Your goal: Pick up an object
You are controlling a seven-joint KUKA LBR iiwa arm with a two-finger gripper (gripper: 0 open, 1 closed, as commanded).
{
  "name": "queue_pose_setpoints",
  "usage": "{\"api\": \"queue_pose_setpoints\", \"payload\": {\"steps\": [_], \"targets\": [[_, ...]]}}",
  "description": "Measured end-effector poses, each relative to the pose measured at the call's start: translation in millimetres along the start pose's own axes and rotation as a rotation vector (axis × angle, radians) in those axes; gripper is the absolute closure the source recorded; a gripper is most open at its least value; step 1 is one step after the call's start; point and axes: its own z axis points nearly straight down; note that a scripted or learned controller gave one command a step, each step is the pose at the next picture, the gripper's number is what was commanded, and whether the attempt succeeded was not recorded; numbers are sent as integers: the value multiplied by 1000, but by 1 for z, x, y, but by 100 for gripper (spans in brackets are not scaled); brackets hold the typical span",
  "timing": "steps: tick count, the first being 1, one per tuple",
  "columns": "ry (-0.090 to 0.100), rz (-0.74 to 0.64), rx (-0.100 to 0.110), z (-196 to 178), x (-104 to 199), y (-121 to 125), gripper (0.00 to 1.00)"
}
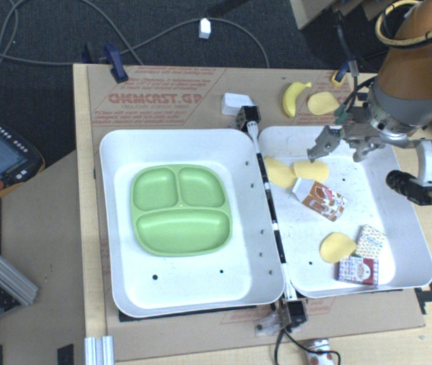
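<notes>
Holding a green plate (pixel 182 210), left bin (pixel 117 158); right bin (pixel 421 257), perhaps snack packets (pixel 322 200).

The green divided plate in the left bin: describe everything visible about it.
The green divided plate is pale green, smooth, plastic-looking, a rounded rectangle with three compartments: two small ones at the far side, one wide one nearer the camera. It lies flat, right way up, about the middle of the left bin, nothing in it. Only the bin floor touches it.
</notes>
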Motion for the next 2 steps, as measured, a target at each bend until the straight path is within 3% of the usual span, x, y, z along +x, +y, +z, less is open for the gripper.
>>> {"api": "queue_pose_setpoints", "payload": {"steps": [1,2], "targets": [[0,1,2,56,-35,8,0],[1,0,3,136,-32,16,0]]}}
